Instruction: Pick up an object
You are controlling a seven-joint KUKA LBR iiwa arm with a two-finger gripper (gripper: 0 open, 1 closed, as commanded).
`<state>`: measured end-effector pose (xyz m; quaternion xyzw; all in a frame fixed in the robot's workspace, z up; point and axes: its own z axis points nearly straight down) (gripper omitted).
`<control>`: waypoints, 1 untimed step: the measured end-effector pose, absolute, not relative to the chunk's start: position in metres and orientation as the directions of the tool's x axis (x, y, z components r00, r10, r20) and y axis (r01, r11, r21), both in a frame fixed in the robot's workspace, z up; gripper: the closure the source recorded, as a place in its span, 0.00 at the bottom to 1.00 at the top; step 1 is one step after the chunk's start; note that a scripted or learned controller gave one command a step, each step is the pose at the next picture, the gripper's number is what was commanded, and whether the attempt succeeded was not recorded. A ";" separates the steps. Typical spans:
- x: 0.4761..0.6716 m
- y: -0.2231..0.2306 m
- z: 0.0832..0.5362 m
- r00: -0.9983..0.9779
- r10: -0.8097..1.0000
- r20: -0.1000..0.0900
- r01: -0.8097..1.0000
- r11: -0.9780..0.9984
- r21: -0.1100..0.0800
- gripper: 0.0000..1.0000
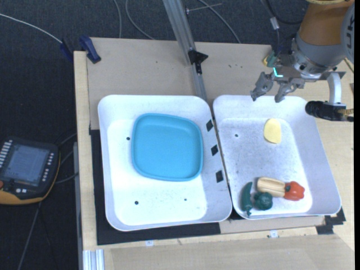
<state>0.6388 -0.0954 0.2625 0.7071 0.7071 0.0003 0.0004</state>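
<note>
I see the left bin [112, 151] holding a blue plate [167, 146] lying flat. In the right bin [315, 151], a yellow piece [273, 131] sits upper centre, toy vegetables [273, 191] crowd the lower edge. My gripper [269, 92] hovers above the rim, fingers spread and empty, likely staging a descent.

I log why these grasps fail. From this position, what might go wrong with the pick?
The gripper hangs open above the right bin's far rim, so a straight descent could strike the rim instead of the yellow piece. The toy vegetables lie bunched in the near corner against the wall, leaving the gripper little room to close around one.
</note>
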 end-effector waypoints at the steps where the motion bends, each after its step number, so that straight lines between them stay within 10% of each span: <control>1: 0.639 -0.095 0.262 0.000 1.000 0.000 1.000 0.000 0.001 0.00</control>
